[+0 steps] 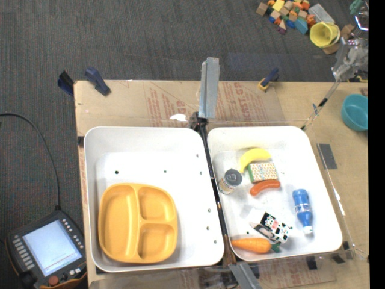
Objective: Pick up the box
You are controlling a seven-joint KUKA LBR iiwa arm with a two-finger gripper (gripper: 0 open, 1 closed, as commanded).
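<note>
Nothing's begun: the small patterned box [263, 171] sits in the right bin [322, 161], tucked between the banana [253, 158] and the sausage [264, 188]. I can't tell the end effector's state from here.

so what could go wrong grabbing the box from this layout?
1. The box sits wedged among the banana, the sausage and the small jar; fingers coming down may likely land on a neighbour or nudge it.
2. A second box-like thing, the cow-print carton, lies by the carrot; the program could target that one instead.
</note>
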